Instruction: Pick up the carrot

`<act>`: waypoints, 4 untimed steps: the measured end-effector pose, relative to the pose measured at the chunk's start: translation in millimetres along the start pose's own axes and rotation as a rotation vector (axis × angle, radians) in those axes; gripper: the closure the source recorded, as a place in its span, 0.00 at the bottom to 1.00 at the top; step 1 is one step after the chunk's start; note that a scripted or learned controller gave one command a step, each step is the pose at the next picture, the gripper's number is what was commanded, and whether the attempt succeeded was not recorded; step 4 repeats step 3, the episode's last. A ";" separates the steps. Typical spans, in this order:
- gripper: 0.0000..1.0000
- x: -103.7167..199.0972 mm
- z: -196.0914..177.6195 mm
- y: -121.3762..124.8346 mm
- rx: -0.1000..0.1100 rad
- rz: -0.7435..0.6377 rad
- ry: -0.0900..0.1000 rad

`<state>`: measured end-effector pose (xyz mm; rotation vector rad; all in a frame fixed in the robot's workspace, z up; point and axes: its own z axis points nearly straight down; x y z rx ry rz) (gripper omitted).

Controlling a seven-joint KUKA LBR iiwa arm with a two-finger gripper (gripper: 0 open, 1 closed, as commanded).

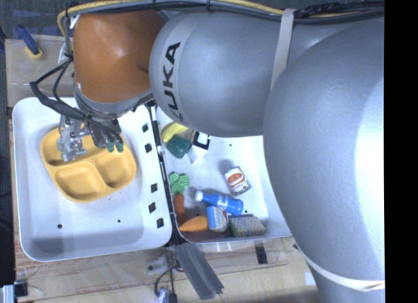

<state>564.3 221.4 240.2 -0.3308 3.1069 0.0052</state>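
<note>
The wooden bench (39, 275) bears 2 shallow white bins side by side, their inner walls touching along a black-marked seam. The left bin (85, 230) sits toward the bench's left edge; the right bin (258, 158) is partly covered by the arm. A blue and yellow tool (27, 42) lies on the bench near its far left corner.

Bulky grey arm (261, 66) lettered KUKA, with orange band (111, 53) and black cables (46, 86).
</note>
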 end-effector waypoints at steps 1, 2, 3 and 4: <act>1.00 -1.9 -9.8 0.7 -0.001 -0.003 -0.007; 1.00 -3.9 -19.8 1.2 -0.001 -0.006 -0.014; 1.00 -5.8 -29.9 1.6 -0.002 -0.008 -0.021; 1.00 -5.8 -29.9 1.6 -0.002 -0.008 -0.021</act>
